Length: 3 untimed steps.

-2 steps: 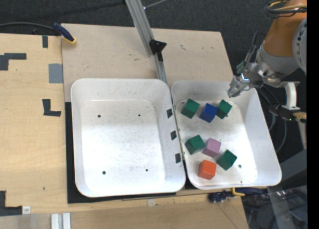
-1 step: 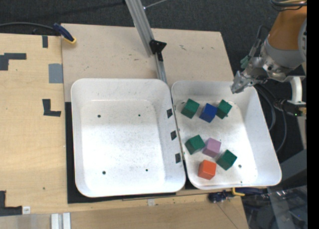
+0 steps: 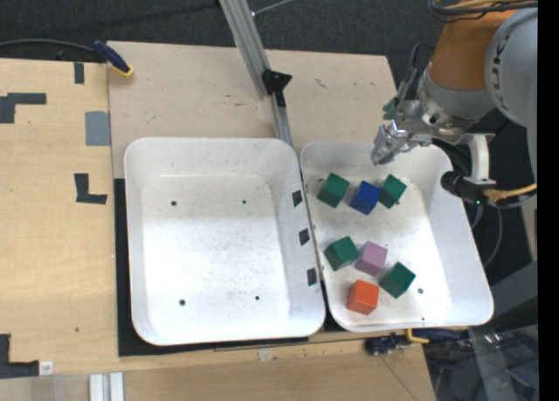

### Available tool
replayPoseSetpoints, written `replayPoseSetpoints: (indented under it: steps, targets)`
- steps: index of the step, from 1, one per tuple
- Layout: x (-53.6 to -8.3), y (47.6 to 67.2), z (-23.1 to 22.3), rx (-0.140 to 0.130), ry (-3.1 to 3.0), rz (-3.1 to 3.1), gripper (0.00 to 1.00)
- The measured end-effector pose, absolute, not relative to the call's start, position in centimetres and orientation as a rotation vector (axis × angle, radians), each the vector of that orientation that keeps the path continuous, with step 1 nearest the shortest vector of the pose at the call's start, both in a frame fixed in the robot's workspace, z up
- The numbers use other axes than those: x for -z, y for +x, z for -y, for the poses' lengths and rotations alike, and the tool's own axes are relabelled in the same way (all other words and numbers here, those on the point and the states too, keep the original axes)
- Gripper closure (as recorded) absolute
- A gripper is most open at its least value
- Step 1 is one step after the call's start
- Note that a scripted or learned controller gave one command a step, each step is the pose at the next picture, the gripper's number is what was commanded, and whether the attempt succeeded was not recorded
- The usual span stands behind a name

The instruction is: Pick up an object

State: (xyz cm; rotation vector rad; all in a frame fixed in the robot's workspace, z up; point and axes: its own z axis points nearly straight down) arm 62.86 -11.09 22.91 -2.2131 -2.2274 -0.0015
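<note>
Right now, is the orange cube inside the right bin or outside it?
Inside. The orange cube lies on the floor of the right bin, near its front edge, beside a green cube and the purple cube.

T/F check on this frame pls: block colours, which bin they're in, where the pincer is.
1. All the blocks lie in the right bin. True.
2. There are two orange blocks. False: there is one orange block, near the bin's front edge.
3. The blue block sits between two green blocks. True.
4. The pincer has the purple block between its fingers. False: the purple block lies on the bin floor, well apart from the pincer, which is at the bin's far edge.
5. The arm carries an orange band. True.
</note>
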Motion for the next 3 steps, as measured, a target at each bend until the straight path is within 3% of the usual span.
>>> replayPoseSetpoints:
  steps: [3]
  targets:
    - [-23.8,61.1,-6.7,0.001,-2.210,2.229,1.00]
